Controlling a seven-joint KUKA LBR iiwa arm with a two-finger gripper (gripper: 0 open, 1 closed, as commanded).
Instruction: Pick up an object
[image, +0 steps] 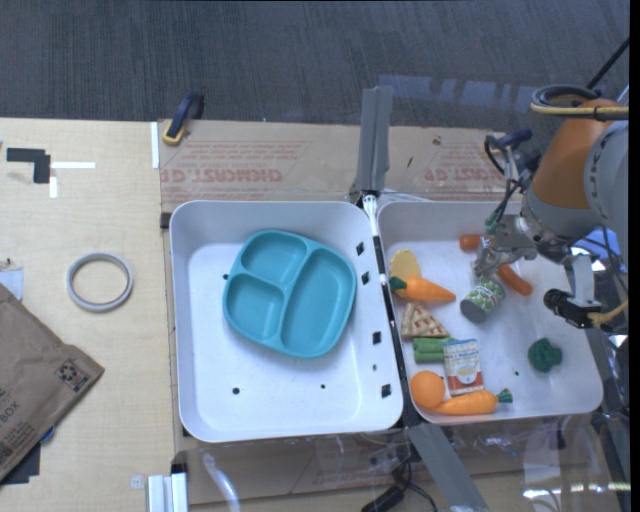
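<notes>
I see the pincer (492, 262) low in the right bin (570, 400), just above a small green-and-white can (483, 299) lying tilted on the bin floor. I cannot tell its state. A teal plate (290, 293) sits in the left bin (200, 340).

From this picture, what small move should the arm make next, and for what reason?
Probably lower the gripper a little onto the small green-labelled can. The gripper hangs just above the can in the right bin, and nothing is visibly held, while the can lies tilted and apart from the carrot, so it seems the nearest target.
</notes>
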